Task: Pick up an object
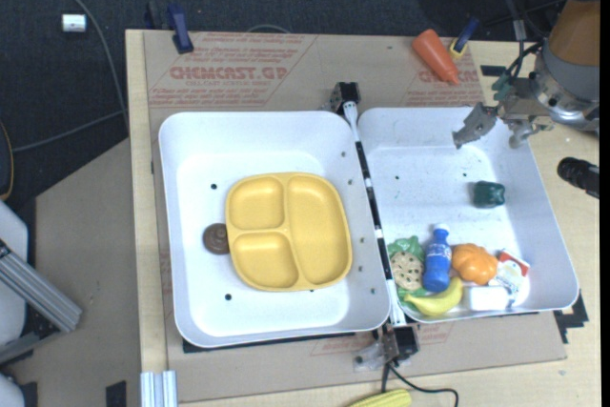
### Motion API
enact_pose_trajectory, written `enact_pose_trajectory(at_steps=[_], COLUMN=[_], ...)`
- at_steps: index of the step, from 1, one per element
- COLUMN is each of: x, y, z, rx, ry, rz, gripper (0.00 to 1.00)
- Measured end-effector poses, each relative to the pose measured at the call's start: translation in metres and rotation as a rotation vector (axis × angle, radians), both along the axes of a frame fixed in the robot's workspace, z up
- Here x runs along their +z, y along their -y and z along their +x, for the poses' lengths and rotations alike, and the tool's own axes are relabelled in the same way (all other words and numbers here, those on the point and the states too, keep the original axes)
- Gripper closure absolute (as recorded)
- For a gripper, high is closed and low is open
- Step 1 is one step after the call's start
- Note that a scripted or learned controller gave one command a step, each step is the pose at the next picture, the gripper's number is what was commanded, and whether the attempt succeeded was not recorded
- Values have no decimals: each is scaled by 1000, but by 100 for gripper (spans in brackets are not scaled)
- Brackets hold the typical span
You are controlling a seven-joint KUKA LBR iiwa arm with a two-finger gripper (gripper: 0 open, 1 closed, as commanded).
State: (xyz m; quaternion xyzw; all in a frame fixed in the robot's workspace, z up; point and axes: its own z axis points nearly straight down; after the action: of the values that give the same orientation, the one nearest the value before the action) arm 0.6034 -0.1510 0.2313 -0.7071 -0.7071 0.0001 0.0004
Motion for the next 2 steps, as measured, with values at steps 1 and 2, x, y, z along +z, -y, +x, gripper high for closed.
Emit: enact_pose_trajectory(at_steps=[1,2], x=[-81,-100], y=[54,58], z=[35,8], rx=[-1,0], ry=[0,-1], rz=[-2,0], gripper=[0,0])
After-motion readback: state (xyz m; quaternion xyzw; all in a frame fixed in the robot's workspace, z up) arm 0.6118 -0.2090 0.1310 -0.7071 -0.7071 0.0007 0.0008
